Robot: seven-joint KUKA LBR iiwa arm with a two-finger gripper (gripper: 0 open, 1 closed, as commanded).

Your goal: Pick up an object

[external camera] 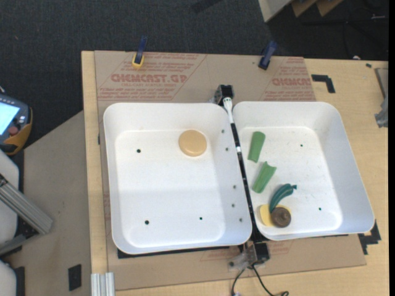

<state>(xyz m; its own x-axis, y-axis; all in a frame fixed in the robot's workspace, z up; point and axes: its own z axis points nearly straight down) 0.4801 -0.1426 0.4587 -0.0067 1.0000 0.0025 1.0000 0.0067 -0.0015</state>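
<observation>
Gripper state: cannot tell from this view.

Bench: two white bins side by side on a brown cardboard sheet [154, 76] with red print. A thin black strip [236, 142] runs along the seam where the bins meet.

Left bin [114, 165]: one tan round disc [193, 143], lying flat in the far half, right of centre, apart from the walls. Small dark dots mark the bin floor.

Right bin [353, 165]: all objects sit in its left part.
- green block [256, 147], elongated, near the left wall, roughly lengthwise to the seam.
- second green block [264, 177], just nearer the camera than the first, tilted, not touching it.
- teal curved piece [283, 193], just beside the second green block on its near-right side.
- yellow piece [265, 214] at the near-left corner, touching a brown round object [281, 217] that partly overlaps it. The teal piece's lower end reaches this pair.

Far edge of the cardboard: a yellow-and-blue clamp [139, 54] on the left, a blue clamp [268, 54] on the right. Dark carpet [92, 11] lies beyond the bench.
</observation>
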